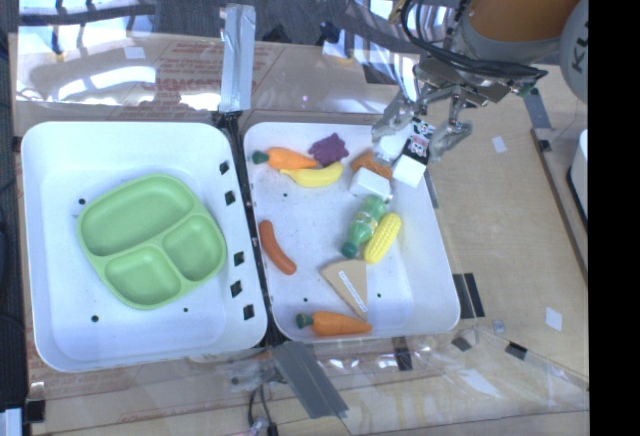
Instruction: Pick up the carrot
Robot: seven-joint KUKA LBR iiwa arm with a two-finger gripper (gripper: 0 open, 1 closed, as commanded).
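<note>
Two carrots lie in the right bin. One carrot is at the back left beside a yellow banana. The other carrot rests by the front wall, its green top pointing left. My gripper hangs over the bin's back right corner, well right of the back carrot. It is open, with nothing between its fingers. Just below it sit a small white block and an orange piece.
The right bin also holds a purple piece, a second white block, a green bottle, a corn cob, an orange sausage and a cheese wedge. A green divided plate sits in the left bin.
</note>
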